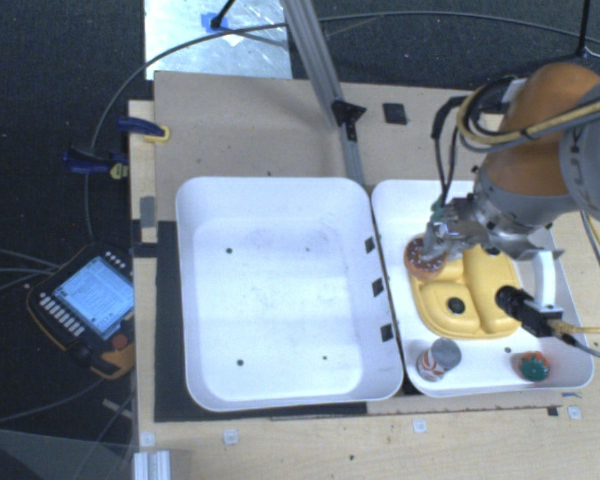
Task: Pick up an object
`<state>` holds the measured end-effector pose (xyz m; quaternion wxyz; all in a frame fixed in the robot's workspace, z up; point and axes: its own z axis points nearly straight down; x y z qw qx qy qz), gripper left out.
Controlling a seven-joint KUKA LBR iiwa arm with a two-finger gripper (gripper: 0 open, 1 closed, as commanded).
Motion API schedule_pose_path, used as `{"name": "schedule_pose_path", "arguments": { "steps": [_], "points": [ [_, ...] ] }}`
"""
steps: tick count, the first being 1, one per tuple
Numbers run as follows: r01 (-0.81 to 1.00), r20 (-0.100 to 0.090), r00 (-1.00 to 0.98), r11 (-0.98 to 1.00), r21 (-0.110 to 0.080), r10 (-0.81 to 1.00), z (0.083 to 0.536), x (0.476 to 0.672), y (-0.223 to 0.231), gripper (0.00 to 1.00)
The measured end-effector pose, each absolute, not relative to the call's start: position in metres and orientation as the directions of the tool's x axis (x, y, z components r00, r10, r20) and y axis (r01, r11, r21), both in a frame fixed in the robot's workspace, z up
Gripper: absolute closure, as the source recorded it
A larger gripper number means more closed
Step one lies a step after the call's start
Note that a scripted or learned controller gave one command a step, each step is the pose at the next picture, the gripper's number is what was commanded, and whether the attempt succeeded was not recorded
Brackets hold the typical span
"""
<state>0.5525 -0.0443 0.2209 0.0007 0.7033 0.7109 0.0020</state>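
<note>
Arm (540,128) cut off by the frame's right edge, upper links out of shot. It covers the back-right part of the right bin (400,203). Hand (435,243) too small and cluttered to read its tips; they overlap a brownish round item (418,259) that's partly hidden. Yellow object (460,303) has its back end under the wrist. Small grey-red piece (440,358) and green-orange piece (533,367) too blurred to identify. Surface (240,128) front-right corner partly cropped.

Gripper (435,245) low in right bin (570,373), over brown round object (418,259) beside yellow object (467,296).
</note>
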Motion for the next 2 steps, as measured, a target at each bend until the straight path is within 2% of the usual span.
{"name": "schedule_pose_path", "arguments": {
  "steps": [2],
  "points": [
    [1.0, 0.003, -0.011, 0.011, 0.004, 1.0, 0.241, 0.592, 0.062, 1.0]
  ]
}}
